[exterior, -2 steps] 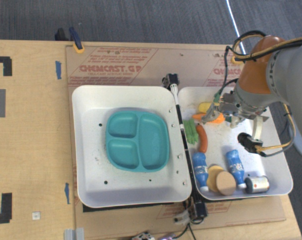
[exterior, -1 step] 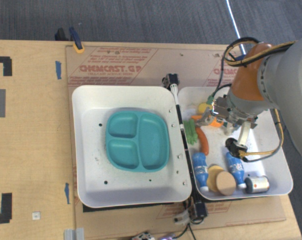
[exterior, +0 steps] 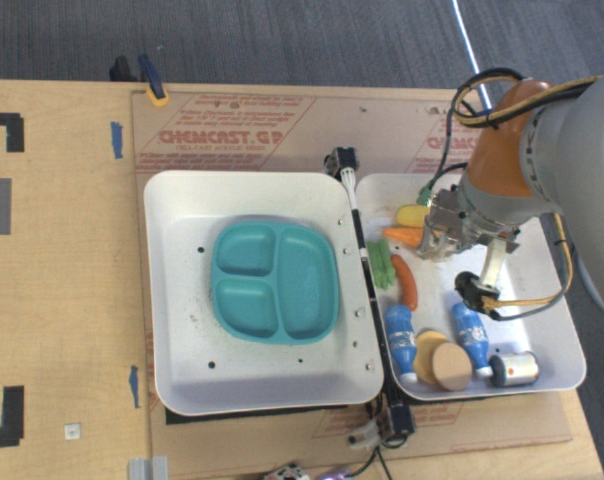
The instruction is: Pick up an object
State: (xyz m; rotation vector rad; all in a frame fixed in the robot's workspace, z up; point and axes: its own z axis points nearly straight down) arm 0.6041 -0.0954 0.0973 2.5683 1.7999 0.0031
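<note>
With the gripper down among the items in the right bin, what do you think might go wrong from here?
The gripper sits by the orange carrot and yellow piece, which lie close together; it may pinch both or nudge one away. The objects crowd the right bin, so a grasp could slip. Its cable hangs low and might snag the blue bottle.

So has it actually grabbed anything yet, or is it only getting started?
Already done: the arm has reached into the right bin, and its gripper sits low among the toys near the yellow piece and the orange carrot. In hand: nothing that I can see. Left: closing on one object and lifting it out. The teal divided plate lies in the left bin.
</note>
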